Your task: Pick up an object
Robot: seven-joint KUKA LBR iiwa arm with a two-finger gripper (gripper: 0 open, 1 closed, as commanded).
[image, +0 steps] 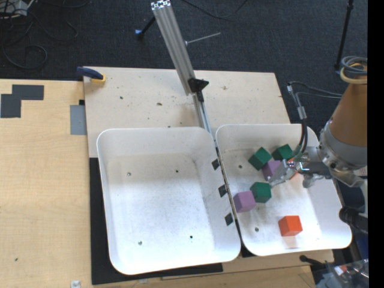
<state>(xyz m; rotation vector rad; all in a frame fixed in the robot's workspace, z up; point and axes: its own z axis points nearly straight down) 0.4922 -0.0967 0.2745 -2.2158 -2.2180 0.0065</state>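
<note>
Low over the right bin, the gripper noses into the block cluster; whether it stands apart or together I cannot tell. A purple cube touches it, green cubes beside. The grasp looks unsettled; next comes a clean closing, then a lift.

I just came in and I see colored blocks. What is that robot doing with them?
The robot arm is reaching into the right bin from the right side. Its tool is down among a cluster of blocks, right next to a purple block and a green block. Two more green blocks, another purple block and an orange block lie nearby. It is trying to pick one up, but I cannot tell if it has caught any.
</note>
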